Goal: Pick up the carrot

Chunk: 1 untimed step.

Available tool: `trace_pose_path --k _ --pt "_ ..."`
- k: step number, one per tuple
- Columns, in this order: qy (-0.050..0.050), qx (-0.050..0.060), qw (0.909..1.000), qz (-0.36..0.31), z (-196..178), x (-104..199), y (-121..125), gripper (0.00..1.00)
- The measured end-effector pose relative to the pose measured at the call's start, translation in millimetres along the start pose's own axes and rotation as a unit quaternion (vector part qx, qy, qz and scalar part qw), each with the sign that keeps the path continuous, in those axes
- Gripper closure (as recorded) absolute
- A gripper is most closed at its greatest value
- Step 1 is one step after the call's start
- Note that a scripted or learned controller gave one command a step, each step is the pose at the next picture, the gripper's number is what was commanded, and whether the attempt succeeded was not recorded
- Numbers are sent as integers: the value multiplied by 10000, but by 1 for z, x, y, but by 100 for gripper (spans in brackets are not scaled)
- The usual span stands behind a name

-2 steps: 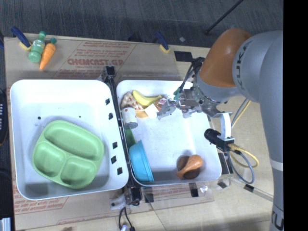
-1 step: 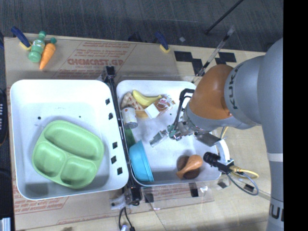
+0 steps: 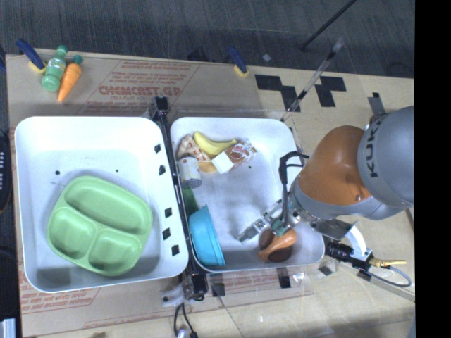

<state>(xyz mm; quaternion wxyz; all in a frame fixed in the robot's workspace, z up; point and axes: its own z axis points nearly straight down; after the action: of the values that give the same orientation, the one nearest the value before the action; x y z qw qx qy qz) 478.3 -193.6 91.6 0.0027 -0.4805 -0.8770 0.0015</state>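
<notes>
- White left bin (image 3: 28, 189): a green plate (image 3: 100, 224).
- Right bin (image 3: 239, 129): banana (image 3: 213, 145), can (image 3: 189, 172), blue bowl (image 3: 206, 236), my pincer (image 3: 271, 225), grip unclear, touching an orange-brown thing (image 3: 277, 245).
- Carrot (image 3: 69, 80) lies outside on the worktop (image 3: 190, 83).

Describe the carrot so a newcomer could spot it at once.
Start at the left bin, the one holding the green plate. On the bench past its far left corner lies the carrot, beside a bottle. It is orange; the bottle is green.
</notes>
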Motion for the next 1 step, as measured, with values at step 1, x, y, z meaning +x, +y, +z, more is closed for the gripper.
trace_pose_path --k 1 --pt "4 1 10000 -60 -10 0 2 100"
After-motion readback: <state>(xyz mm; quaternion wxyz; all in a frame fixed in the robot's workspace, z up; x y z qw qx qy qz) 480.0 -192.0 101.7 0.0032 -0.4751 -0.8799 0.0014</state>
